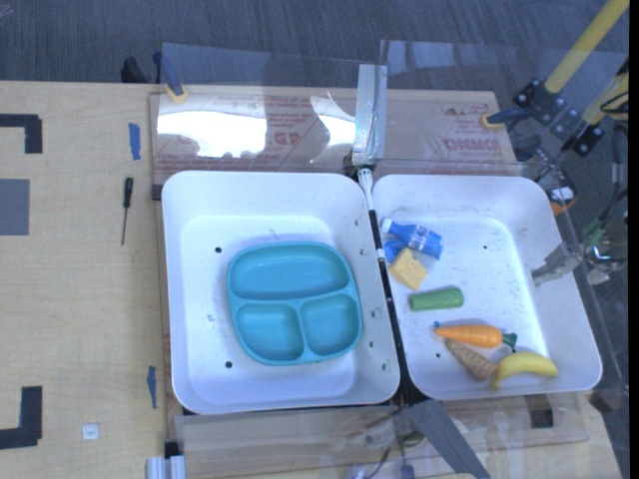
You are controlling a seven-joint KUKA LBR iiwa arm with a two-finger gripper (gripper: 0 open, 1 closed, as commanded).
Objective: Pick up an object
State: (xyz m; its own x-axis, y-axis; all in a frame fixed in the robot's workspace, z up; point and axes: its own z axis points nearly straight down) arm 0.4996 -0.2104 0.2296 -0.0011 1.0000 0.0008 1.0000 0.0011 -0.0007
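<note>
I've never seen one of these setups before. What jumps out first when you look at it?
The big turquoise divided plate catches the eye first, lying in the left white bin. Next comes a cluster of small toy foods in the right white bin: a blue packet, a yellow cheese wedge, a green cucumber, an orange carrot and a yellow banana.

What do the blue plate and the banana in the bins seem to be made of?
The blue plate looks like moulded plastic: one even colour, soft sheen, rounded dividers between three sections. The banana looks like a plastic toy: smooth, uniformly bright yellow. I cannot tell whether it is hard or soft.
</note>
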